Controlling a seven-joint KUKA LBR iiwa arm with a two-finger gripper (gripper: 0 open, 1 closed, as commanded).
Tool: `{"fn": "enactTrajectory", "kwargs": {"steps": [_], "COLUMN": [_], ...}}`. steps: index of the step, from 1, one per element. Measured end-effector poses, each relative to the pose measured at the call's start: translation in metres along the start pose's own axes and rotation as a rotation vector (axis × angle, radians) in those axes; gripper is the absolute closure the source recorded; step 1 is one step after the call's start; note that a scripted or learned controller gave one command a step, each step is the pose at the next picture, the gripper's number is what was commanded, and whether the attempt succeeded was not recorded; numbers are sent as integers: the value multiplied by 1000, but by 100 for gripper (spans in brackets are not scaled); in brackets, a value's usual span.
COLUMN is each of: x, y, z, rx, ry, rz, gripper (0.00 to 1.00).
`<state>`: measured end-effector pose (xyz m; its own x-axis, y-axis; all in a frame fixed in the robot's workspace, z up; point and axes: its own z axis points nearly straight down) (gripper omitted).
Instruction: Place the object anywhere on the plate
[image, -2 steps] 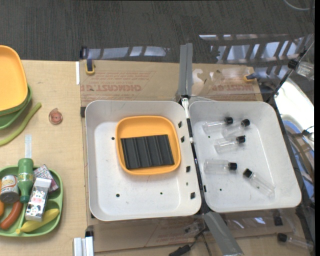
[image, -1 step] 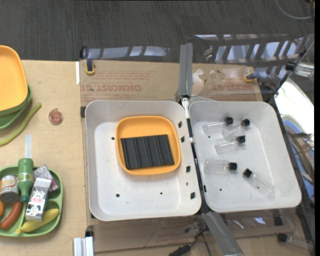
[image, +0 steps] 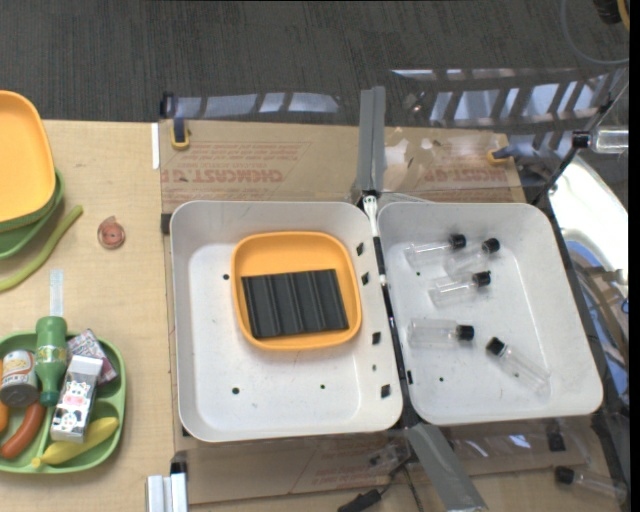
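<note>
1. You've got two bins side by side on the tabletop (image: 110, 290): the left bin (image: 200, 390) and the right bin (image: 560, 380), their inner walls touching.
2. In your left bin, a plate (image: 296, 248) sits toward the back, and a ridged mat (image: 296, 303) lies on it.
3. In your right bin, five vials lie scattered: two at the back (image: 440, 248) (image: 478, 252), one mid-bin (image: 458, 288), one in front of it (image: 440, 333), one front right (image: 515, 362).
4. Far left, a tray (image: 100, 440) of toy food sits at the front, stacked dishes (image: 25, 160) behind it.
5. Between dishes and left bin lies a small disc (image: 112, 233).
</note>
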<state>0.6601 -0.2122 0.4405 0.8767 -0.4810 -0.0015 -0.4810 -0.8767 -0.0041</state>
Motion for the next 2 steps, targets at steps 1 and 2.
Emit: {"fn": "enactTrajectory", "kwargs": {"steps": [1, 2], "x": [4, 4], "y": [7, 6], "z": [0, 0], "rx": [1, 2], "ry": [-1, 0], "rz": [-279, -304], "gripper": [100, 100]}}
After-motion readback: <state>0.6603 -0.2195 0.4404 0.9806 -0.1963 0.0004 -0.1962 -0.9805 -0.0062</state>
